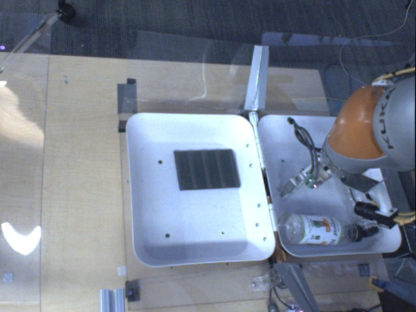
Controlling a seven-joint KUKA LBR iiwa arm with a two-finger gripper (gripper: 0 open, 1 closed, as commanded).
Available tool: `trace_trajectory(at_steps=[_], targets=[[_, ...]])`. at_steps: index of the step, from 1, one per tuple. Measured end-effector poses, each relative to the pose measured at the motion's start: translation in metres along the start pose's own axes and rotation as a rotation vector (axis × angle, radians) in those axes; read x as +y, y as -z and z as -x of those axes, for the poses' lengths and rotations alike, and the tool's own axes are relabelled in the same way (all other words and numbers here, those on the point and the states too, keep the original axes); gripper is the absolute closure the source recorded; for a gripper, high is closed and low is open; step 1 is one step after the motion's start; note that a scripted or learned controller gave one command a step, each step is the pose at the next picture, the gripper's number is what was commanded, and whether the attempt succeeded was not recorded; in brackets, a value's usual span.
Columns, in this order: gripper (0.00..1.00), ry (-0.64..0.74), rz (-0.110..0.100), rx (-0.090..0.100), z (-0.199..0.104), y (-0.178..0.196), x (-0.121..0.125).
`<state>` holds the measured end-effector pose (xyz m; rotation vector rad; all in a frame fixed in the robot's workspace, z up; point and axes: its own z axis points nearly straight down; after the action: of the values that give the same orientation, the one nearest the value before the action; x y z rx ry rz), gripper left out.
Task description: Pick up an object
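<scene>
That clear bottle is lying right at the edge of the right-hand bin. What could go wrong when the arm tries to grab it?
The bottle lies on its side against the right bin's near wall, so a finger may hit the wall instead of sliding past. Being round, clear plastic, it could roll or slip out of a pinch. The tool hangs above and left of it, so a straight drop would likely miss.

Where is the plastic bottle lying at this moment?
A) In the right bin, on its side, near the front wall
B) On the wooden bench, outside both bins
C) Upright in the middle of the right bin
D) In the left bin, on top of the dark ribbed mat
A: the plastic bottle lies on its side in the right bin, close to its front wall, while the dark ribbed mat sits alone in the left bin.
</scene>
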<state>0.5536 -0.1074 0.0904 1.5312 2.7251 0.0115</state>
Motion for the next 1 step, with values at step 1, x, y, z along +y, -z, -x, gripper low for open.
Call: trace_trajectory(at_steps=[1], targets=[[0.00, 0.000, 0.000, 0.000, 0.0000, 0.0000, 0.0000]])
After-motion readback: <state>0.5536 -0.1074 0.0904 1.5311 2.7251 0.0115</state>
